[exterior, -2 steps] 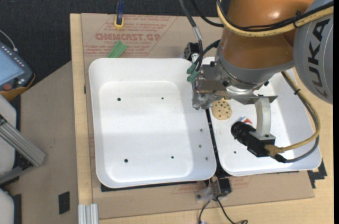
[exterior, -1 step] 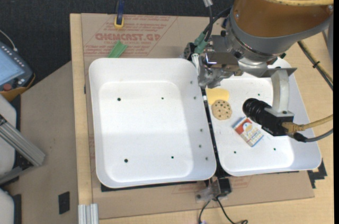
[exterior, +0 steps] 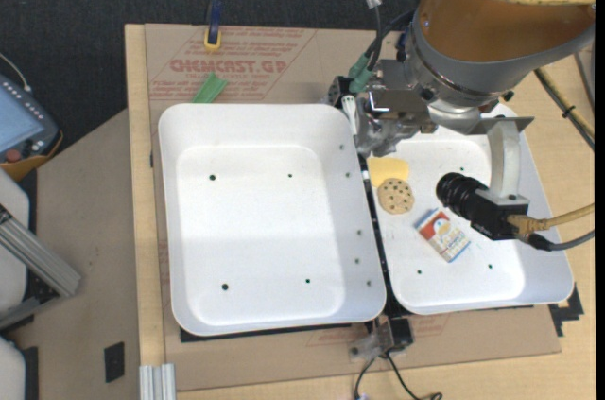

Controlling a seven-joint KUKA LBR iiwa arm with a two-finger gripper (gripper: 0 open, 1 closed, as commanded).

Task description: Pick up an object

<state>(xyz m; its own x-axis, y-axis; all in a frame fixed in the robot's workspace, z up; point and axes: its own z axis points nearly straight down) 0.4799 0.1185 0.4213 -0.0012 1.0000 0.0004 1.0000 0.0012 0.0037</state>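
Note:
The right bin (exterior: 473,289) holds a yellow wedge-shaped piece (exterior: 388,169), a round tan cookie with dark dots (exterior: 395,195), and a small red, white and blue box (exterior: 443,234). My gripper (exterior: 376,138) hangs low over the bin's far left corner, just above the yellow wedge. The arm's big orange and grey wrist covers the bin's far side.
The left bin (exterior: 260,218) sits beside the right one on a cardboard sheet (exterior: 236,58). A green strip (exterior: 209,88) and a blue and yellow clamp (exterior: 214,26) lie on the cardboard behind it. A black cylinder with a cable (exterior: 477,204) juts over the right bin.

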